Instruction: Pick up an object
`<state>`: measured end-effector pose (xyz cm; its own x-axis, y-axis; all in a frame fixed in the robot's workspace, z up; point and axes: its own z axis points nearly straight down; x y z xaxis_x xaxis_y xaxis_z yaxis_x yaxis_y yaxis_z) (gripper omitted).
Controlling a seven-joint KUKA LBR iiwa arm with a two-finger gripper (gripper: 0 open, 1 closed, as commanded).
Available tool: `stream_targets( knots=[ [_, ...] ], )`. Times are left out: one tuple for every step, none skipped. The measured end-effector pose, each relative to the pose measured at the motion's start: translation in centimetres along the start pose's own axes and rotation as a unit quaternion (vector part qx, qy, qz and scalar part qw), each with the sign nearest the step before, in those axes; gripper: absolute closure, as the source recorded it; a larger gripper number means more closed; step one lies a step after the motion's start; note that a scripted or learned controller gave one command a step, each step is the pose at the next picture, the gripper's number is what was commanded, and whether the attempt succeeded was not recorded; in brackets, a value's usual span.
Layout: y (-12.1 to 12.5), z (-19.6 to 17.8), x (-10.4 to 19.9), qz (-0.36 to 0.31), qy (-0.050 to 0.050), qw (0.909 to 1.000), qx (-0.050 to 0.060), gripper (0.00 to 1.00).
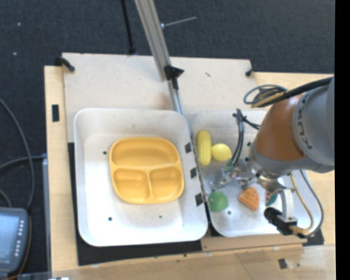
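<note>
Here, seen from above, nearest the bottom edge of the right bin (245, 229) lie a green ball (217, 202) and, to its right, an orange wedge (249, 199). The end effector (244, 177) hangs just above and between them, under the arm's orange band; whether it is spread or pressed together cannot be told. The wedge lies just below it and slightly right, the closest candidate; the ball lies below and left. Farther back, a yellow banana (204, 147) runs lengthwise away from the viewer, a yellow lemon (221, 152) touching its right side, both up and left of the end effector. The left bin (87, 156) holds a yellow divided plate (146, 169).
</note>
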<state>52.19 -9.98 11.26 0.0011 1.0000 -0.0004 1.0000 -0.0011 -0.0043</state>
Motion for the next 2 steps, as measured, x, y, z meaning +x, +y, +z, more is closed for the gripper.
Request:
stream_targets(
  knots=[
    [0.0, 1.2, -0.1, 0.0, 0.0, 1.0, -0.001, 0.0],
    [0.2, 0.1, -0.2, 0.003, 0.0, 1.0, -0.004, 1.0]
  ],
)
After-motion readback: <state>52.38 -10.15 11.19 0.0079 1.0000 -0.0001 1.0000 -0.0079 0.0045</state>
